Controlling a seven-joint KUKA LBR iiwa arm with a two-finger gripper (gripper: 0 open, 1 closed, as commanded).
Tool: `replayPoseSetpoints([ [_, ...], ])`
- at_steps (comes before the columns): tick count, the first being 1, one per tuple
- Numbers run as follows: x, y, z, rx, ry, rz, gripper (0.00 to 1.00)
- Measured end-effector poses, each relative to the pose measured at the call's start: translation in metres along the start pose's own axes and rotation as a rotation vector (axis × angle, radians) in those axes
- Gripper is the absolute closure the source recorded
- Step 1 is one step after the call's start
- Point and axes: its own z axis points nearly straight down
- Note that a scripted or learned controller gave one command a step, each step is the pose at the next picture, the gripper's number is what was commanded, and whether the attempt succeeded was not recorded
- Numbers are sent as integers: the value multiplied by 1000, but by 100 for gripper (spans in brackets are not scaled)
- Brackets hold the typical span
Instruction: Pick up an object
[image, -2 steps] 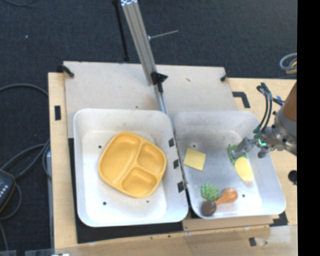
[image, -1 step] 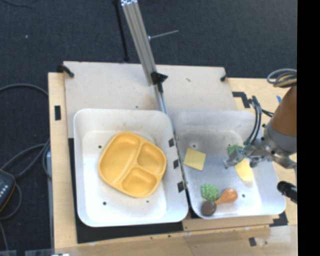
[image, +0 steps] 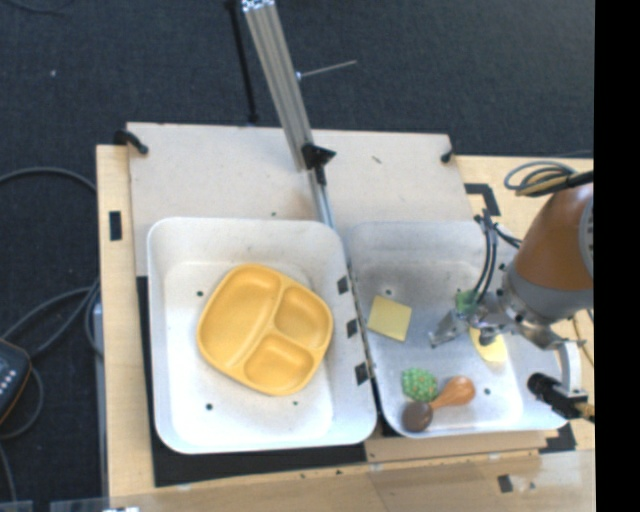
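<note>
Lying in the white bin (image: 430, 245) on the view's right, several small objects are seen, any of which could be picked. A pale yellow object (image: 491, 349) is found near that bin's right side, partly covered by the gripper (image: 468, 326), which is lowered just above it or against it; contact cannot be judged. Whether the claw is open or closed cannot be told, and nothing is seen to be gripped by it. A small green piece (image: 465, 298) is seen just beside the gripper, on its far side. A flat yellow square (image: 390, 318) is placed near the bin's middle, apart from the gripper and towards the view's left. Nearer the front wall, a green knobbly object (image: 420, 383) is set, and just beside it a brown-and-orange object (image: 441, 400) is laid, its dark rounded end pointed at the front left corner.

The arm (image: 555, 262) is extended in from the view's right, its orange band shown above the grey wrist.

In the other white bin (image: 180, 420), on the view's left, a yellow divided tray (image: 264, 328) is held, turned at a slant. Both bins are borne side by side on the bench (image: 220, 170). A metal rail (image: 282, 80) is run from the top of the view down to the gap between the bins.
</note>
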Motion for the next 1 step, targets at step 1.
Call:
replayPoseSetpoints([
  [1, -1, 0, 26, -4, -2, 0, 0],
])
